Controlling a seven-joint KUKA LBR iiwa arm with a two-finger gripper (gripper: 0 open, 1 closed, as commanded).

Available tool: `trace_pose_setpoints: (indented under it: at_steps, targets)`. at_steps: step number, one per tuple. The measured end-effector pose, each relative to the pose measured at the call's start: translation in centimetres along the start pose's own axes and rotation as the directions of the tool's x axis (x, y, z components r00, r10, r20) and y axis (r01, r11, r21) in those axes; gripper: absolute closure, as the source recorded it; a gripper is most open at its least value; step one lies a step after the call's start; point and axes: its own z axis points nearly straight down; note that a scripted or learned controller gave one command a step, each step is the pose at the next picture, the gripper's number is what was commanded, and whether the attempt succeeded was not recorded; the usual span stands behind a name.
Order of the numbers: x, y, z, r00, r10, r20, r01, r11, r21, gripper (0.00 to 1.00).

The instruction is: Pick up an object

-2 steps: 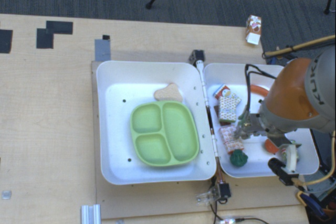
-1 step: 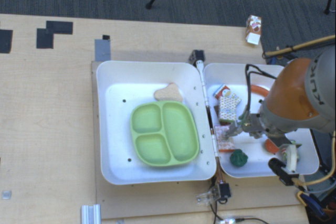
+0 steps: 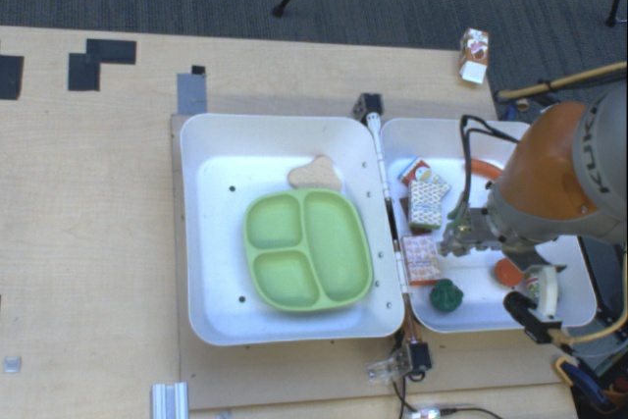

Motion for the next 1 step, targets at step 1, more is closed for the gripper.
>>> trace_pose_setpoints:
  at_steps: [1]
  targets:
    - [0.0, -0.01, 0.01, 1.0, -0.001, 0.0, 0.001, 1.0, 0.001, 0.0]
